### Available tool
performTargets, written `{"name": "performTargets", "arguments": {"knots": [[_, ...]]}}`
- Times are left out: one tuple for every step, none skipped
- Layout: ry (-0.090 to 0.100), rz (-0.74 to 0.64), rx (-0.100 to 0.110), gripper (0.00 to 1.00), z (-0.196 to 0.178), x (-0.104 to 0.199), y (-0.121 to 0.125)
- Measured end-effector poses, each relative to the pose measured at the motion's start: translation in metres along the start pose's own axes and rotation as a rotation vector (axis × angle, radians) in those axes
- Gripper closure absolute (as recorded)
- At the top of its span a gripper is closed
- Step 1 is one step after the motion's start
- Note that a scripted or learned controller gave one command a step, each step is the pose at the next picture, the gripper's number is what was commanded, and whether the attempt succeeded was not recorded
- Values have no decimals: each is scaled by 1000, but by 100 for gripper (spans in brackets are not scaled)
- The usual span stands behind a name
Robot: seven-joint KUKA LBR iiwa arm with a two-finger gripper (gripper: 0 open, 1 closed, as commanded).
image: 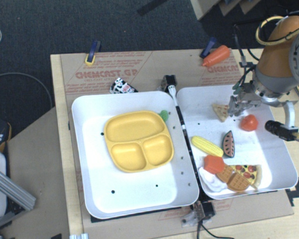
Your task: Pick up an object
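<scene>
Cracker (220, 111), a small tan triangle, lies flat near the back edge of the right bin (283, 156), just beside the gripper (235, 107), which hangs low at its right side. Whether the gripper grasps anything cannot be told. A red tomato (248, 122) sits near, and a yellow corn cob (207, 146) lies toward the bin's left edge.

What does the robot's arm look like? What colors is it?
The arm is chunky and rounded, grey metal with a big orange band near its top end. A yellow cable loops over it and thin black cables run down its side. At the bottom sits a small grey metal tool.
</scene>
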State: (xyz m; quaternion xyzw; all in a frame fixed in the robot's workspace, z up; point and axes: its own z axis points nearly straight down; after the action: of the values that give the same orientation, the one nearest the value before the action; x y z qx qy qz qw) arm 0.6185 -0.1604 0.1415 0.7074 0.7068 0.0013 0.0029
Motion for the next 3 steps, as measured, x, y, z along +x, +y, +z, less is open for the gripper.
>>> {"name": "performTargets", "arguments": {"knots": [[0,-2,-1,100,-45,4,-1],[0,-2,-1,100,-87,4,1],[5,-6,10,100,-77,55,-20]]}}
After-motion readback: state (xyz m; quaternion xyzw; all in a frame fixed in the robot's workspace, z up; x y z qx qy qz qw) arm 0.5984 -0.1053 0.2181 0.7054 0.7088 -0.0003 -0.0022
